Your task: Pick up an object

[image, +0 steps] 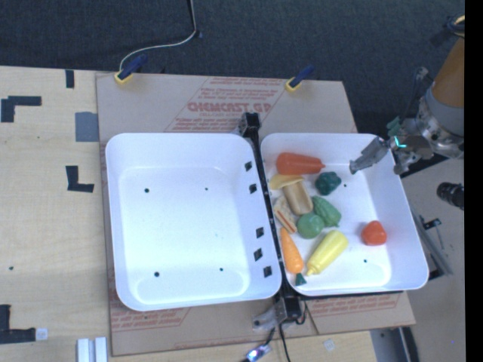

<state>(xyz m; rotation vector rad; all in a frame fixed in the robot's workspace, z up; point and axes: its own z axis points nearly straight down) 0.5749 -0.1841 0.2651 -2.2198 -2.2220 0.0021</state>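
Best to bring the tool (367, 157), poised over the right bin's (400, 281) far right rim with nothing visibly held and finger spread impossible to tell, straight down on the lone red tomato (373, 233) toward the bin's right wall. Bare floor all around it; other toys crowded against the left wall; left bin (121, 202) roomy

Two bins (121, 202) are counted; two carrots (299, 162), three green pieces (327, 182), one tomato (373, 233), one corn (327, 251).
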